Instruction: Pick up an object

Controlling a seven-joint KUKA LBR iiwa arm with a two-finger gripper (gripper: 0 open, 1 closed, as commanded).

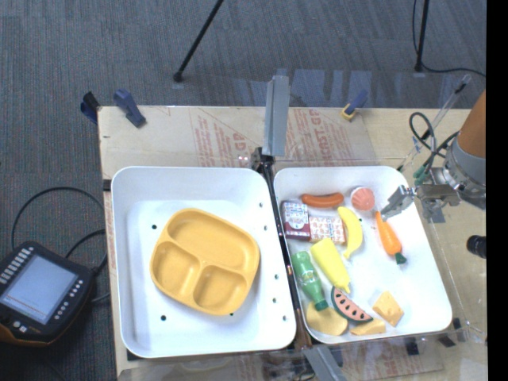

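The right bin (429,292) holds several toy foods. Among them are an orange carrot (388,236), a banana (351,230), a sausage (321,200), a pink round piece (363,198), a printed packet (309,222), a yellow bottle (330,262), a green bottle (309,278), a watermelon slice (349,304) and a cheese wedge (389,308). My gripper (414,206) hangs over the bin's upper right part, just above and right of the carrot. It is open, with nothing between its fingers.
The left bin (131,213) carries a yellow divided plate (206,260). A grey upright post (277,117) stands behind the gap between the bins. Cables (425,133) trail near the arm at the right. Clamps sit on the bench's far edge.
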